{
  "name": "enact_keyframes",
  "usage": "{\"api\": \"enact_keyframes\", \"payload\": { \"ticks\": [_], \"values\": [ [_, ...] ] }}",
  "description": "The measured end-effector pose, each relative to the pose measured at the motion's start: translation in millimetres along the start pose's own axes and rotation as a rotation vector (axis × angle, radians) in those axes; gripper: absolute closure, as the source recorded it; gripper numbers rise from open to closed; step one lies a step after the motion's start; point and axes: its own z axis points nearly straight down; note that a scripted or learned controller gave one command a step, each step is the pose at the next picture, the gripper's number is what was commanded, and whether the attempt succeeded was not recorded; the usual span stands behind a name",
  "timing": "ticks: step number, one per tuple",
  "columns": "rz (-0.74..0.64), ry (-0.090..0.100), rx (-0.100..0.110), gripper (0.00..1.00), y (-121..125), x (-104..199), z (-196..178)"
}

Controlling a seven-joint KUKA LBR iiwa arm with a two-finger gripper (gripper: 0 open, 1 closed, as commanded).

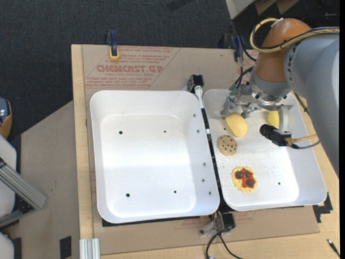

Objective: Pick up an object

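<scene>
Right now the gripper (235,108) is hovering low over the yellow lump (236,125) in the right bin (302,190), seemingly lining up a grab, though its grip state is impossible to tell.

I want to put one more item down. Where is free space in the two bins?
The left bin floor is bare wall to wall. In the right bin, items crowd the far part under the gripper; bare floor lies right of the pizza toy.

Blue clamp (112,38) on cardboard sheet (135,66)
</scene>
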Motion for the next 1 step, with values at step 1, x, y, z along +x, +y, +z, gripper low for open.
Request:
{"api": "enact_keyframes", "payload": {
  "ticks": [1],
  "values": [
    [-0.011,0.004,-0.012,1.00,11.6,93.6,-96.4]
  ]
}}
